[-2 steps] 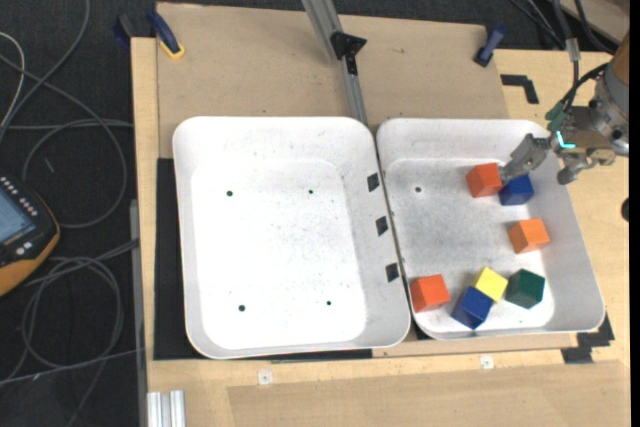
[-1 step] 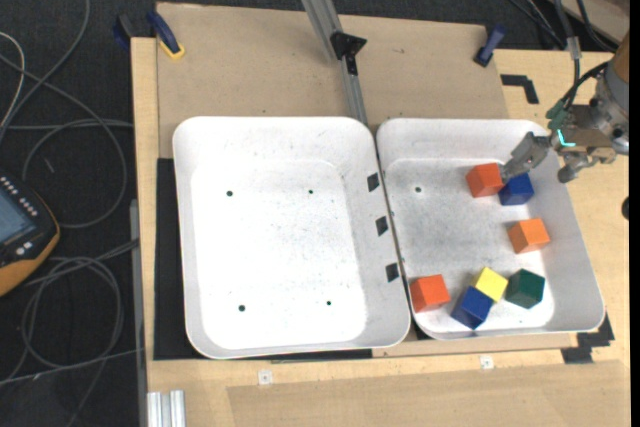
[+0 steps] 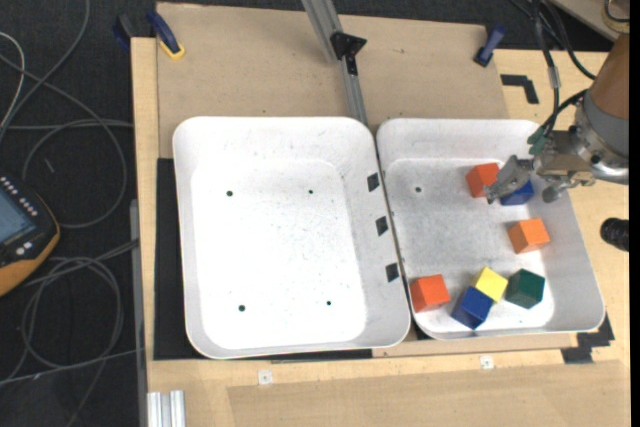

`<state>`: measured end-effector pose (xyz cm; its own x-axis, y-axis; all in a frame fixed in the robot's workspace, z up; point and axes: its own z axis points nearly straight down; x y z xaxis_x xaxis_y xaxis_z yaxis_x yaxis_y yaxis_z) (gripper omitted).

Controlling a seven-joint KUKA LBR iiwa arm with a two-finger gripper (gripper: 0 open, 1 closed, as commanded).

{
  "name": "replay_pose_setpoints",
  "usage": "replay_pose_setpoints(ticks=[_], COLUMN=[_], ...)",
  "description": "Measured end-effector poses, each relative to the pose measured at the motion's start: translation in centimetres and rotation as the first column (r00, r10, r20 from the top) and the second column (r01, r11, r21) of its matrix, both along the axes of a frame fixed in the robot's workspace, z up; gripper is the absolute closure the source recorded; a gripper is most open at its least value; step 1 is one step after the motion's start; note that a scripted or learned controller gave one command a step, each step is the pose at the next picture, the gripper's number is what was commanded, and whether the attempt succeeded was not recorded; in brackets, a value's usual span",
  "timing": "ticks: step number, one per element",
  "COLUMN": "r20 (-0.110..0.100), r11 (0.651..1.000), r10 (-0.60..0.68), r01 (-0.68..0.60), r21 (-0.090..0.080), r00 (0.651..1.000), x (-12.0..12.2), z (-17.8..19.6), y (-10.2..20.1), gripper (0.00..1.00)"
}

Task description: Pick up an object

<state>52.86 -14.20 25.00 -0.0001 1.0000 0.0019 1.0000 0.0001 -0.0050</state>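
Blue block: recorded in the upper part of the right bin, partly covered by the gripper. It was judged small, stiff and light, probably wood or plastic, with flat faces that could slip if pinched at an edge. A hold across two opposite flat faces, square to the block, was judged best.

Orange block: found just beside the blue one, on its left, possibly touching it; that crowding was judged a risk to a clean grip.

Gripper: seen low over these two blocks, at the end of the arm reaching in from the right. Whether it was wide, narrow or closed on anything could not be told, and no block was seen held by it.

Other stock, right bin: a second orange block at mid-right; along the near wall, a third orange block, a dark blue block, a yellow block touching it, and a green block.

Left bin: listed alongside.
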Motion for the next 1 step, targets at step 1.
replay_pose_setpoints(ticks=[1], r20=[-0.003], r11=[1.000], r10=[-0.001], r01=[0.001], r21=[0.001], r00=[1.000], x=[-0.49], z=[-6.05], y=[-0.56], gripper=[0.00])
